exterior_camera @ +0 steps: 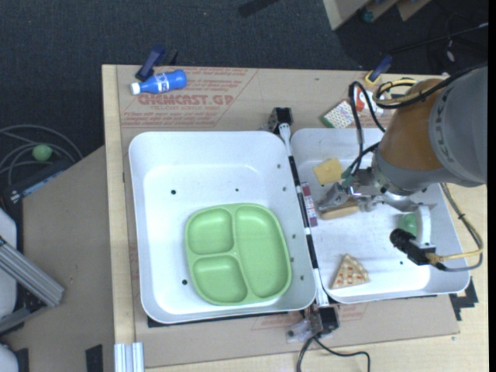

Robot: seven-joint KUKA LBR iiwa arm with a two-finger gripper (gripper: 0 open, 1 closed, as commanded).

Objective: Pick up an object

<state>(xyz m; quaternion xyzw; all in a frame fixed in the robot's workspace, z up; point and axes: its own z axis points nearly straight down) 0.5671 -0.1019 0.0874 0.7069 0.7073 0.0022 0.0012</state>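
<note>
The gripper (335, 201) is hovering low in the right bin (372, 281) over a tan block (339, 212) lying at its nine o'clock edge, jaw state untellable, and the block is looking light, stiff and best pinched across its narrow sides.

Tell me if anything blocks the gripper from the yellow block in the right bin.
Nothing visible does. The gripper sits low in the right bin, just below the yellow block, with bare bin floor between them. The triangular piece lies well clear.
</note>
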